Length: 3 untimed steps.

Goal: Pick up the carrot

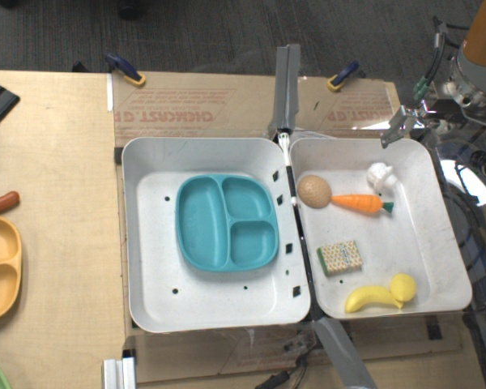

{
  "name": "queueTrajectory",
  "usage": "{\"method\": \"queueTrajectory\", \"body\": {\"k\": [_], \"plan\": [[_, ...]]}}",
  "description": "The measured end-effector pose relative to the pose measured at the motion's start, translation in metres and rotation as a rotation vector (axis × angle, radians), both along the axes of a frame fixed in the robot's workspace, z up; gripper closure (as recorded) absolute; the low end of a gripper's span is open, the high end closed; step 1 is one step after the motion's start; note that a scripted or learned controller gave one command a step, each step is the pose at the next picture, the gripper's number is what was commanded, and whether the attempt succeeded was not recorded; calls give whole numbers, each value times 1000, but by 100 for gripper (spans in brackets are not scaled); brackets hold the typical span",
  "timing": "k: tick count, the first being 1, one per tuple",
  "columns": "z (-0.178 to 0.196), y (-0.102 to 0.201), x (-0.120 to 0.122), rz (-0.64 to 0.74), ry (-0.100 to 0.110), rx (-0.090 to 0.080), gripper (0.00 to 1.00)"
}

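The carrot (359, 204) is orange with a green top pointing right. It lies flat in the upper middle of the right bin (445, 241). A tan egg-shaped object (313, 191) sits just left of its tip, and a small white object (380, 177) rests just above its green end. My gripper (398, 126) hangs over the bin's far right corner, above and to the right of the carrot and well apart from it. Nothing shows in its grasp.
The right bin also holds a patterned cracker box (340, 258), a yellow banana (368, 298) and a lemon (402, 288) near the front. A teal divided plate (227, 221) sits in the left bin (146, 241). Cables (470, 201) hang along the right side.
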State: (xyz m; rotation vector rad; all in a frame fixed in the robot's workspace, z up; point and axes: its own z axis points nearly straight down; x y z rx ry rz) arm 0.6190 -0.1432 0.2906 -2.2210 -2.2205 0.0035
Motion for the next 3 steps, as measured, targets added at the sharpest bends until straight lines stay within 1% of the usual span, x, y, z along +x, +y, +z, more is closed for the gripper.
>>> {"method": "queueTrajectory", "body": {"k": [1,2,3], "plan": [[-109,-18,-26,-56,1,1,0],[-200,-8,-21,-106,2,1,0],[-199,-34,-104,-257,0,1,0]]}}
